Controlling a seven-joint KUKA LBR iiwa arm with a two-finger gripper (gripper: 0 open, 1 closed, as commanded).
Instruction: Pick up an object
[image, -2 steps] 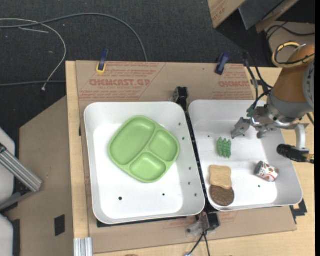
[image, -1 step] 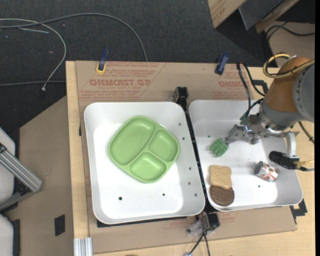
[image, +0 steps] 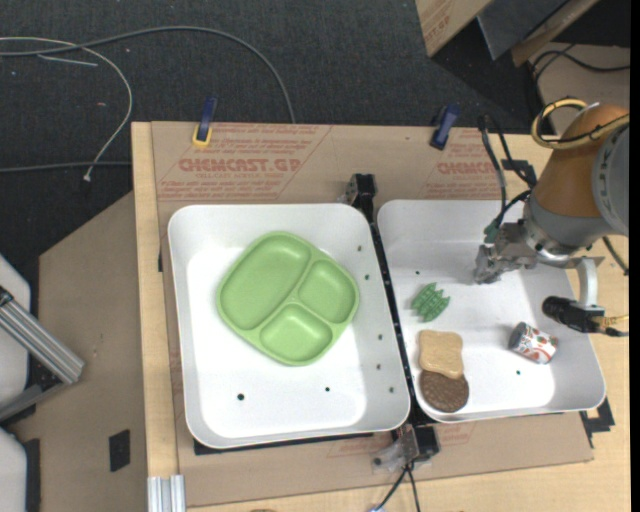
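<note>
In the right bin (image: 560, 400) lie a small green spiky toy (image: 430, 300), a slice of toast (image: 440, 351), a round brown patty (image: 444, 391) at the near rim, and a small red and white can (image: 532, 343) on its side. My gripper (image: 490, 262) hangs low over the far half of the right bin, up and to the right of the green toy and apart from it. Nothing shows between its tips. The left bin (image: 200, 400) holds a green divided plate (image: 288, 297).
The arm's grey body with its orange band (image: 580, 165) fills the upper right, above the right bin's far corner. A black bracket (image: 572, 313) sticks out beside the can. Clamps (image: 445, 127) and cables sit at the bench's far edge.
</note>
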